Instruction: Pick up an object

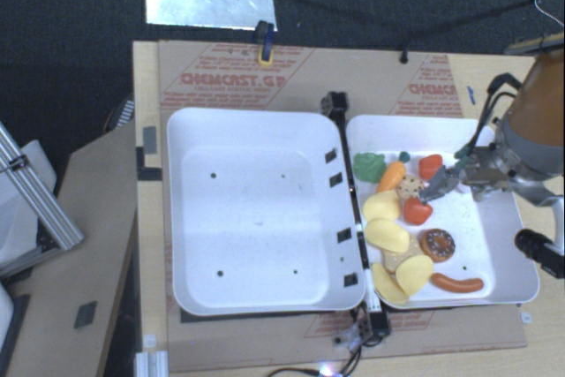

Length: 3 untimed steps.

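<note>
Pincer (434,185) low over right bin (503,274), arm reaching leftward, above tomato (417,211)

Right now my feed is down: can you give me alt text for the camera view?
The grey arm's hand reaches in from the right, low over the right white bin, its tip at a red plastic tomato-like piece among toy foods: a green leafy piece, an orange carrot, yellow lumps, a brown doughnut and a sausage. The left white bin sits alongside.
</note>
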Motion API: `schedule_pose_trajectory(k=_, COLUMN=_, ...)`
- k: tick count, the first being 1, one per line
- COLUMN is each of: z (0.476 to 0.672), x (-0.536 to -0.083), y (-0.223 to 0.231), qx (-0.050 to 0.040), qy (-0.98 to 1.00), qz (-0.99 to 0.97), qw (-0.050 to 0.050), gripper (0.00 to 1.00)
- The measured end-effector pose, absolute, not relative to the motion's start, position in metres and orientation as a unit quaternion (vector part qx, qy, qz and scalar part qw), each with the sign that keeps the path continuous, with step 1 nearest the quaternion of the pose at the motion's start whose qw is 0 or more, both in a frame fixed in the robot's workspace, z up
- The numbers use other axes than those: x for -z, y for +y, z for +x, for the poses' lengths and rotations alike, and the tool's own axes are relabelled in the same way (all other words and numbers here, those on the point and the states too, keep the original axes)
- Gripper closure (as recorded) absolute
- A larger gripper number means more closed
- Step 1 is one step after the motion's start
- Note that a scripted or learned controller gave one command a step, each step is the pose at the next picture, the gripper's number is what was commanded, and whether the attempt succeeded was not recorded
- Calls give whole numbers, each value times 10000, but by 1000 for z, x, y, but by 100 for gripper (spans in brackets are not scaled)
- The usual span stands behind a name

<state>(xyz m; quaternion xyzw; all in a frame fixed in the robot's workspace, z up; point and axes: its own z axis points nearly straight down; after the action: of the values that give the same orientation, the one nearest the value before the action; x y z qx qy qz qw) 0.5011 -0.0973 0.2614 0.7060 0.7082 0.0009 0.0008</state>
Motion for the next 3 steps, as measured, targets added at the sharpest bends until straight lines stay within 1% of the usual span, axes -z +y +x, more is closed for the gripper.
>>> schedule_pose_trajectory(k=1, z=554, x=-181, y=-63, qx=-8, qy=7097, qz=7045, qw=1, gripper=0)
schedule_pose_trajectory(k=2, z=575, x=-81, y=-84, qx=-2, qy=7076, qz=7067, qw=25, gripper=0)
schedule_pose_trajectory(k=3, z=577, x=-99, y=-85, qx=-24, qy=7073, qz=7069, qw=61, gripper=100)
